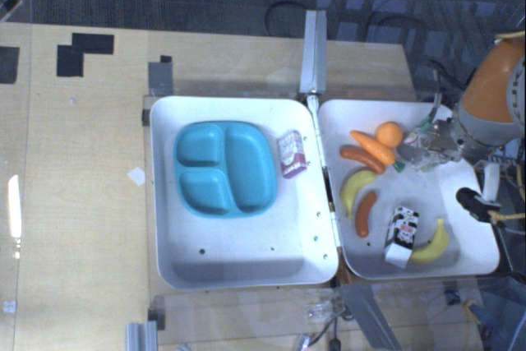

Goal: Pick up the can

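Note:
The can, small with a purple and white label, lies on its side in the left bin, just right of a blue divided plate. My gripper hovers over the right bin near its upper right, beside an orange ball and a carrot. Its fingers stand open with nothing between them. The gripper is well to the right of the can, with the wall between the two bins separating them.
The right bin also holds a red sausage, a green-yellow banana, another sausage, a black-and-white carton and a yellow banana. A metal post stands behind the bins.

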